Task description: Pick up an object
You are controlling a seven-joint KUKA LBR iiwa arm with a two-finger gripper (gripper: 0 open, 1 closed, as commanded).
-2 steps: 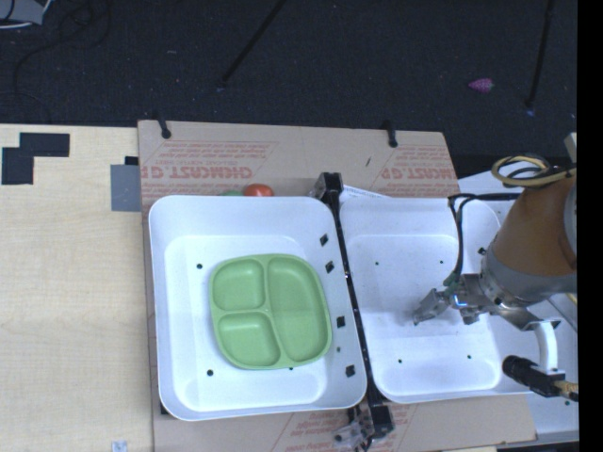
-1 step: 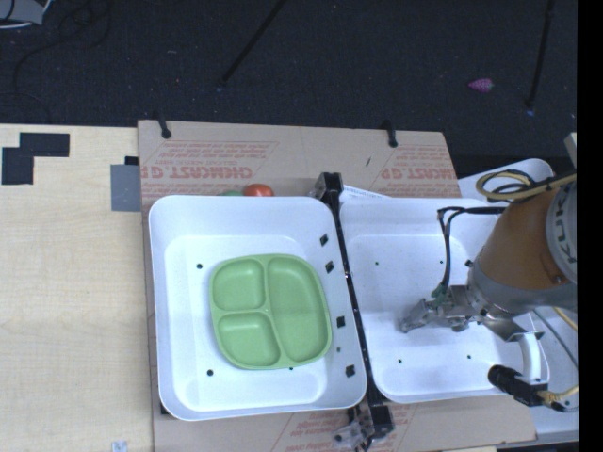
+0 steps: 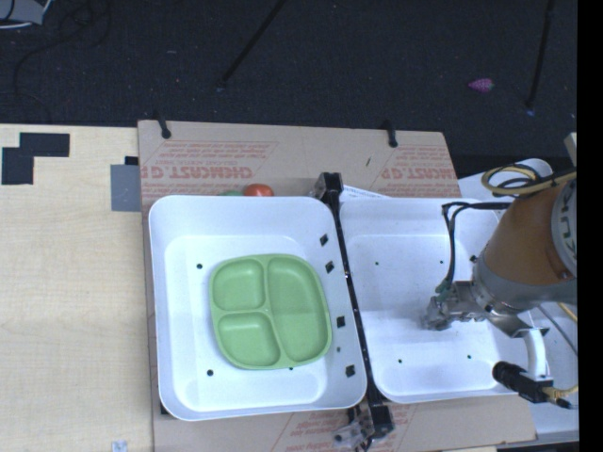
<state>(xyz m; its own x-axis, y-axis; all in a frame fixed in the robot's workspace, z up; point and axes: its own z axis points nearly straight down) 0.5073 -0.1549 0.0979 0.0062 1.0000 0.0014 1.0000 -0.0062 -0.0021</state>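
Note:
A light green divided plate (image 3: 271, 310) lies flat in the middle of the left bin (image 3: 179, 252). My gripper (image 3: 439, 314) is low over the floor of the right bin (image 3: 396, 252), a little right of its middle, far from the plate. The grey arm with its orange band (image 3: 528, 243) reaches in from the right and covers the bin's right side. I see no object at the gripper's tip; the view is too small there to tell more.
A small red object (image 3: 258, 191) sits on the cardboard just behind the left bin's far rim. A black divider (image 3: 347, 290) with clips runs between the bins. Cables (image 3: 513, 175) loop near the arm at the right.

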